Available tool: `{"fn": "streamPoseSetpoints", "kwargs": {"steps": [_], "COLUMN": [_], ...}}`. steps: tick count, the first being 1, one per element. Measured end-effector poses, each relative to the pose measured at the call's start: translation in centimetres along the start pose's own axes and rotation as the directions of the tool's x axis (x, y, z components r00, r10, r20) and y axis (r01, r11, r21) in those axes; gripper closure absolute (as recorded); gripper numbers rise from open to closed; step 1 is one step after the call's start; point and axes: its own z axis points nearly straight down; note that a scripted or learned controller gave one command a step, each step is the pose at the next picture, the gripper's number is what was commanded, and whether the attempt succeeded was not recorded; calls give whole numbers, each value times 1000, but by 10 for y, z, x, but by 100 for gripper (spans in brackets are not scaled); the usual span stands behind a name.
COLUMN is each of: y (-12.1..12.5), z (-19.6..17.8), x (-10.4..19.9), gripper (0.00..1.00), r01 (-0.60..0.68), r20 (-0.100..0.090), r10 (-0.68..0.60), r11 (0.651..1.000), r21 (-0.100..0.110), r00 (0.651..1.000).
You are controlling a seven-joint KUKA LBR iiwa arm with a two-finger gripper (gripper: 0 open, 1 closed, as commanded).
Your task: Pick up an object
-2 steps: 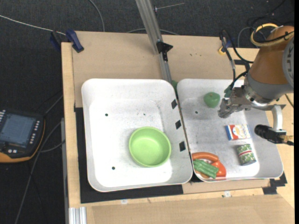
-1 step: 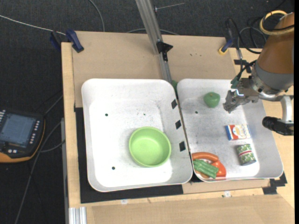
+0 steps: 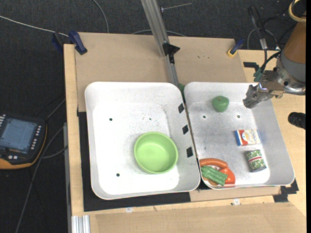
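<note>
The right bin (image 3: 214,130) holds a small green apple-like fruit (image 3: 220,103) near its back, a white and blue carton (image 3: 247,137) at the right, a green can (image 3: 255,160) below it, and a plate of red and green vegetables (image 3: 216,173) at the front left. My gripper (image 3: 251,98) hangs over the bin's back right, a short way right of the green fruit, with nothing seen between its fingers.
The left bin (image 3: 112,130) holds a green bowl (image 3: 155,152). A metal pole (image 3: 158,28) slants down to the gap between the bins. Blue clamps (image 3: 77,41) sit at the bench's back corners. A handheld pendant (image 3: 19,140) lies off the bench, left.
</note>
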Motion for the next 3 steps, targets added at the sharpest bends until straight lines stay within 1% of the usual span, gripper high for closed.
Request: {"fn": "streamPoseSetpoints", "kwargs": {"steps": [1,2,3], "y": [-11,-18,-29], "z": [14,9,18], "x": [45,93,153], "gripper": [100,100,100], "r01": [3,4,5], "r20": [-2,-2,-2], "r10": [-3,-4,-5], "r11": [1000,1000,1000], "r21": [5,4,5], "r00": [1000,1000,1000]}}
